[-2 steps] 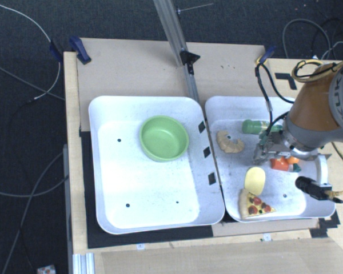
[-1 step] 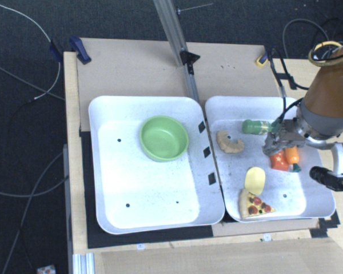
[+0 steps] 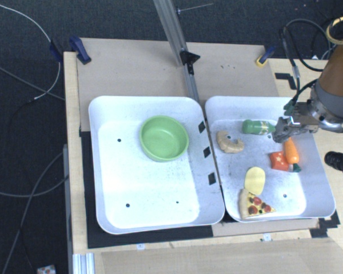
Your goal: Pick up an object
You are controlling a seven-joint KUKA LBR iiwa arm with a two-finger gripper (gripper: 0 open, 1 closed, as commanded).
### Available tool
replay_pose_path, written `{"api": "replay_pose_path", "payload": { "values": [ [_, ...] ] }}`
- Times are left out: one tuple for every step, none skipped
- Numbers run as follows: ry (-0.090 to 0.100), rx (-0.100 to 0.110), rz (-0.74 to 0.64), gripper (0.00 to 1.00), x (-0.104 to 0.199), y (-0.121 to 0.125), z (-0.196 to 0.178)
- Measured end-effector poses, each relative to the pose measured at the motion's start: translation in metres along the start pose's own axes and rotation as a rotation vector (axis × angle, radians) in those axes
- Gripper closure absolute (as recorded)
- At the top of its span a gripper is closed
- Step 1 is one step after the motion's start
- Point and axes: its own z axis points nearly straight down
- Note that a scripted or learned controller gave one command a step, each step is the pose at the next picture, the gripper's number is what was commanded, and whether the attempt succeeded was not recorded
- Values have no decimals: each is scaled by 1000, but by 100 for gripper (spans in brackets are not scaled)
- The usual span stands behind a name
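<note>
Right now our fingers [image 3: 282, 129] sit low in the right bin [image 3: 314, 204], near its far right part, but we cannot tell whether they are spread or pressed together, since the wrist hardware above hides the tips. Nothing is visibly pinched between them, so we judge the pick not yet made: the approach looks done, while the grasp and the lift are left.

Closest to us is the green object [image 3: 255, 127], lying on the bin floor just to the camera's left of the fingers, perhaps touching them. The orange carrot-like piece [image 3: 291, 151] lies just in front of them, with a red piece [image 3: 278, 161] beside it. Farther off are the tan piece [image 3: 230, 142], the yellow piece [image 3: 254, 179] and the pizza slice [image 3: 254, 205] near the front rim.

Beyond that, the left bin [image 3: 108, 210] holds a green bowl [image 3: 164, 137], well apart from us, on the tabletop [image 3: 131, 67].
</note>
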Motion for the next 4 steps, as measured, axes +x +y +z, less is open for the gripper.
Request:
{"api": "replay_pose_path", "payload": {
  "values": [
    [-1, 0, 0, 100, 0, 2, -56],
    [6, 17, -4, 100, 59, -5, -37],
    [5, 19, -3, 100, 115, -12, -39],
    [4, 21, -3, 100, 157, -17, -24]
  ]
}}
